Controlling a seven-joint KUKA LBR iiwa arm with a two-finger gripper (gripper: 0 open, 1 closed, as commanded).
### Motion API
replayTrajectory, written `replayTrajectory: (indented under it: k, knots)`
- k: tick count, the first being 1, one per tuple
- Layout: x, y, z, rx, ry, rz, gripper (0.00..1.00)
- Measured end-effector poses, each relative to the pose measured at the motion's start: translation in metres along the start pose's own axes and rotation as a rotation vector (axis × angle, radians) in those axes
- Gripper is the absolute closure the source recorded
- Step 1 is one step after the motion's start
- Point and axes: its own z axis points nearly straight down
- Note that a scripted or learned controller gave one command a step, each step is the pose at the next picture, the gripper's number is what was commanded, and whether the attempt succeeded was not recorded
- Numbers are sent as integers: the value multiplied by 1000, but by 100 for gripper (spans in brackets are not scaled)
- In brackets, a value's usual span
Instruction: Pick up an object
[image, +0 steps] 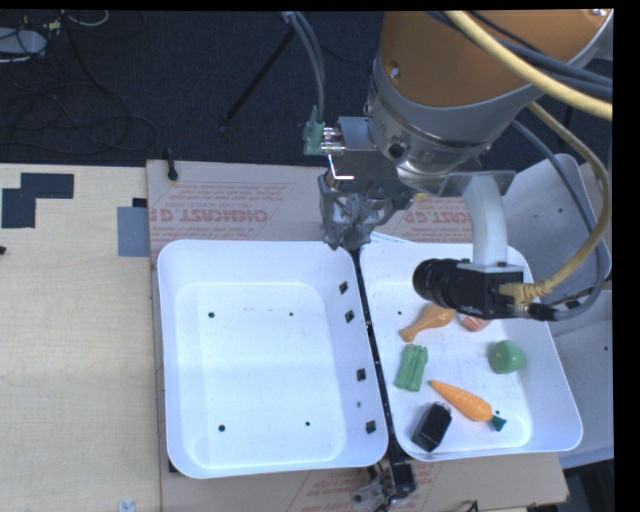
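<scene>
The right bin (555, 420) holds several small objects: an orange carrot (462, 400) with a teal tip, a green ridged block (411, 367), a green round piece (506, 356), a black block (432, 426) and an orange-yellow drumstick shape (428, 322). A reddish piece (473, 323) peeks out from under a black cylinder (465, 285) mounted on the arm. My gripper (347, 232) hangs over the back end of the divider between the bins, up and left of all the objects and touching none. Nothing shows in its grasp.
The left bin (180, 300) lies beside the right one, with a dark ridge (365, 350) between them. Both rest on cardboard (230, 205) over a pale bench (70, 330). The arm's large orange and grey body (470, 70) overhangs the right bin's back.
</scene>
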Motion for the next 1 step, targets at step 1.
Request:
replayTrajectory:
  k: [1]
  knots:
    - [54,6,-2,-16,6,23,100]
